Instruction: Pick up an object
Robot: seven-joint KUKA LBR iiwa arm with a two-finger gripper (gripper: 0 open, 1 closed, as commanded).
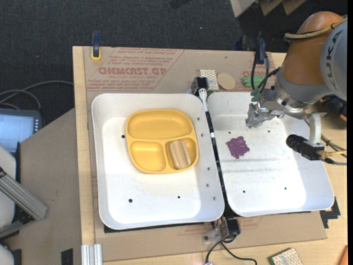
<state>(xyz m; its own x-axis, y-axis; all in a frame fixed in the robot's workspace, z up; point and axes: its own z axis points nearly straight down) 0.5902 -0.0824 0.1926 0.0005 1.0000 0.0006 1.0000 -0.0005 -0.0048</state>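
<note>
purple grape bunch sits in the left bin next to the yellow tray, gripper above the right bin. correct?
Not quite. The camera view shows the purple grape bunch lying in the right bin, not the left one. The yellow tray is in the left bin. The gripper is above the right bin, as you said.

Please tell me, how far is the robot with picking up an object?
Nothing looks picked yet. The purple object lies on the floor of the right bin, and the tan piece sits in the yellow tray in the left bin. The gripper hangs above the right bin, up and right of the purple object. Lowering, grasping and lifting remain.
</note>
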